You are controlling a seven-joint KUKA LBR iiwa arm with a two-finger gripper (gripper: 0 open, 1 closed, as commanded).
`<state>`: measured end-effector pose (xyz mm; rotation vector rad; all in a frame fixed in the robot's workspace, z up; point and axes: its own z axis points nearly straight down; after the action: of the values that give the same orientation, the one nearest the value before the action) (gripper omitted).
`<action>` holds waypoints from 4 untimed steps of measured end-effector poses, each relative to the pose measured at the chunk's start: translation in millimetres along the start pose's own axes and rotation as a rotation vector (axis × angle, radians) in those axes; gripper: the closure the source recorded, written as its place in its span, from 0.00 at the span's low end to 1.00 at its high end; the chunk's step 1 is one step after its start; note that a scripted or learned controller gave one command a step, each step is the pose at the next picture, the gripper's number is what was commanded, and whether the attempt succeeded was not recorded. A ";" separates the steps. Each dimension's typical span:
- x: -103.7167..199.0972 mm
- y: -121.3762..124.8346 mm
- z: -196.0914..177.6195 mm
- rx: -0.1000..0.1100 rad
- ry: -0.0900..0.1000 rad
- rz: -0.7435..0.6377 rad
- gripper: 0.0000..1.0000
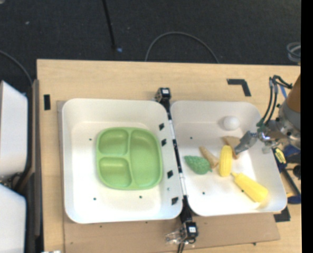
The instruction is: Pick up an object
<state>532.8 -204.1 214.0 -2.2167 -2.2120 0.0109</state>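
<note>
The right bin (198, 204) holds a white ball (230, 123) at the back, a green leafy piece (198, 165), a tan wedge (209, 156), a yellow corn cob (226, 161) standing near the middle and a yellow banana-like piece (250, 187) at the front right. A small tan piece (231, 140) lies behind the corn. My gripper (246, 141) hangs over the right side of this bin, just right of the corn's top, reaching in from the right edge.
The left bin (74, 194) holds a green divided plate (129, 158). A divider with black clips (172, 157) separates the bins. Cables and the arm's wrist (283, 125) crowd the right edge. White boxes (8, 136) stand left of the bench.
</note>
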 end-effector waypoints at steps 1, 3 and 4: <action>0.5 2.9 -7.6 -0.013 -0.003 -0.004 0.00; -1.7 9.8 106.1 -0.010 -0.003 0.000 0.00; -2.7 11.2 92.0 -0.017 -0.005 0.002 1.00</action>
<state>542.9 -206.6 121.9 -2.2299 -2.2200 -0.0025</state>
